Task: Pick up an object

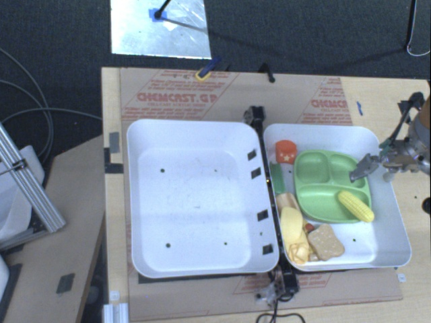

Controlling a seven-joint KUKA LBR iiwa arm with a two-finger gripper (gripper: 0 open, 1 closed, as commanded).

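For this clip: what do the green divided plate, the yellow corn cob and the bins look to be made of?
The green divided plate looks like moulded plastic with a smooth, matte finish: uniform colour, rounded compartment ridges. The yellow corn cob lying on it is probably a plastic toy, given its flat, saturated yellow. The two shallow white bins appear to be thin formed plastic with a slight sheen, judging by their rounded corners and turned rims.

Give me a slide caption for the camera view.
Gripper poised at the green tray's right rim in the right bin, corn cob on the tray.
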